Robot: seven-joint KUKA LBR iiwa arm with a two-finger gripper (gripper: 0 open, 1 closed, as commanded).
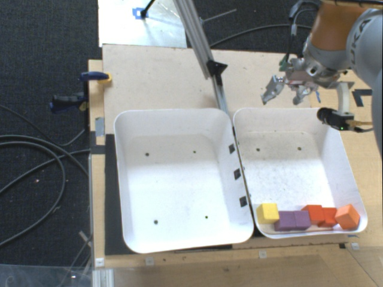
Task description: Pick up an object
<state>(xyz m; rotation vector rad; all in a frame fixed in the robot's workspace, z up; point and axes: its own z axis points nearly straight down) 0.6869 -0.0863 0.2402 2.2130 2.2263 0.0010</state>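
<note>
Both bins [179,124] look like smooth, slightly glossy white plastic; the right bin [335,154] is speckled with dark grit. The bench [155,76] is matt, pale board. The blocks [308,217] look matt. The gripper [287,91] is bare shiny metal.

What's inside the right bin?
In the right bin, a yellow block, purple block, red block and orange block line its near wall. The blocks touch, so anything behind or under them is hidden.
</note>
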